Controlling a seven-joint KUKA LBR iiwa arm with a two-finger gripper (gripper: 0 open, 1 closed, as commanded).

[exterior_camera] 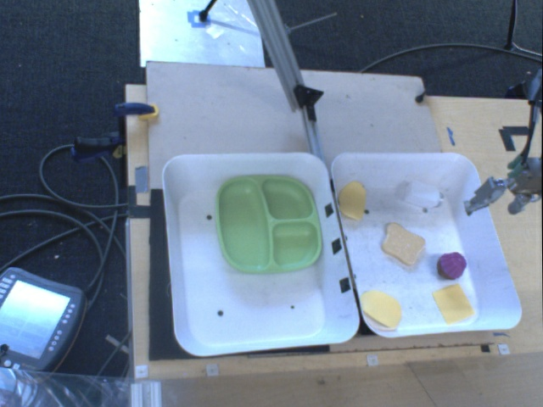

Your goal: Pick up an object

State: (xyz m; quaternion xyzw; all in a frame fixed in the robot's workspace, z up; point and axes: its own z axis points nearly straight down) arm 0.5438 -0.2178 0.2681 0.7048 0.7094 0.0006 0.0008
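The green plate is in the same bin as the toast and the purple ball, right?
Not quite. The camera view shows the green plate alone in the left bin. The toast and the purple ball are together in the right bin, as you said.

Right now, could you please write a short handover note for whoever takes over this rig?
Gripper: at the right bin's right rim, holding nothing.
Right bin: toast slice, purple piece, yellow square, yellow round pieces at the upper left and lower left, and a clear item.
Left bin: green divided plate.
Done: nothing picked yet.
Left: pick one object; the purple piece and clear item lie nearest.
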